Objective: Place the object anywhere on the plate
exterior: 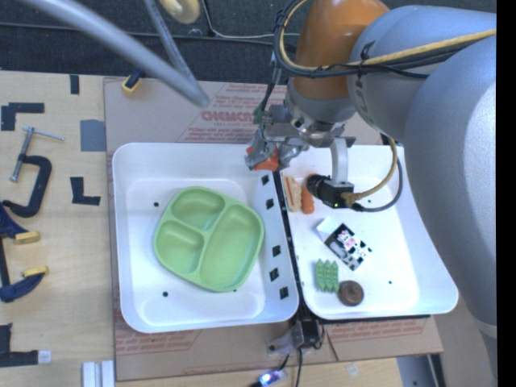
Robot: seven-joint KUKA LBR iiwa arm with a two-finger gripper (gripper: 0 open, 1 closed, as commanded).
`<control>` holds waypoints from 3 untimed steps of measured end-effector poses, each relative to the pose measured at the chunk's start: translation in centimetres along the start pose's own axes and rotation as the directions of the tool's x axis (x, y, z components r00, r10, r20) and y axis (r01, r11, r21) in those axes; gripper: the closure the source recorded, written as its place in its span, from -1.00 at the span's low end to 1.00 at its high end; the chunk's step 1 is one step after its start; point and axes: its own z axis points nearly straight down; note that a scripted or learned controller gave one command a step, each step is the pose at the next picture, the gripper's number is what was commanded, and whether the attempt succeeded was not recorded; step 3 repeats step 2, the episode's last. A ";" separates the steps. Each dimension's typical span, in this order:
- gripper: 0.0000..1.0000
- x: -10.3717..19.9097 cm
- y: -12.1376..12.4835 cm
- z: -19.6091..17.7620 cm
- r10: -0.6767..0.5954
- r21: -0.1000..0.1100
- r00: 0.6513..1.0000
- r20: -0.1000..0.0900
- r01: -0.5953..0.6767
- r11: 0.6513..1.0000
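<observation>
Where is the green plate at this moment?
The green plate lies in the left bin, left of the divider between the bins.

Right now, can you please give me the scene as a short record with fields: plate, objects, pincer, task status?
plate: green, three compartments, in the left bin
objects in right bin: carrot, black-and-white toy, green block, brown disc
pincer: above the far end of the wall between the bins, something orange at its tip; hold unclear
task status: nothing on the plate yet
</observation>
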 end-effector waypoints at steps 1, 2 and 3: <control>1.00 5.8 0.5 0.5 -0.001 -0.002 1.000 0.000 0.001 1.000; -1.00 5.4 0.5 0.4 0.003 -0.002 1.000 0.000 -0.003 1.000; -1.00 5.4 0.5 0.4 0.003 -0.002 1.000 0.000 -0.003 1.000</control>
